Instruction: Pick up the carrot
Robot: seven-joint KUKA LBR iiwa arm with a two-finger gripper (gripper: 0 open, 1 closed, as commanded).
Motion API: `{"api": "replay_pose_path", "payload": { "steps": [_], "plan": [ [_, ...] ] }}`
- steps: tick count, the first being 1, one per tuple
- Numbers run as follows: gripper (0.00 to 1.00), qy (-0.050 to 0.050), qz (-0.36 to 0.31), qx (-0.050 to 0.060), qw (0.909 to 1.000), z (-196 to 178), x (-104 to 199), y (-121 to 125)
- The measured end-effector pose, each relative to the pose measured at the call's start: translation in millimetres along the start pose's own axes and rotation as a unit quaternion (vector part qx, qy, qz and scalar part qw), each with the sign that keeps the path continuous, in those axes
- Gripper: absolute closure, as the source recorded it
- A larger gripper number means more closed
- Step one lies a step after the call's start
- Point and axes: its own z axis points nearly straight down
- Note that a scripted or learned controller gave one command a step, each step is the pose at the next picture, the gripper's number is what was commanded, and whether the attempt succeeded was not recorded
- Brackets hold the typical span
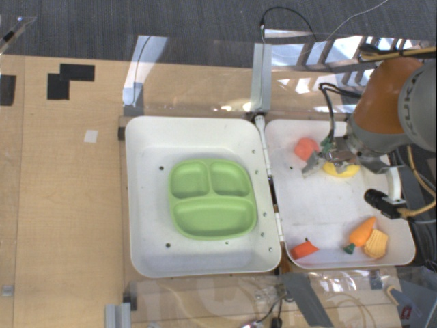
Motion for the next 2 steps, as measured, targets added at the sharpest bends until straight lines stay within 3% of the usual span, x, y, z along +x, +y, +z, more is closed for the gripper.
{"api": "replay_pose_path", "payload": {
  "steps": [1,2],
  "plan": [
    [0.00,-0.001,-0.084,-0.004,0.9965,34.7,-8.6,8.5],
    [0.00,-0.002,-0.263,-0.002,0.9647,-19.8,-63.3,-71.4]
  ]
}}
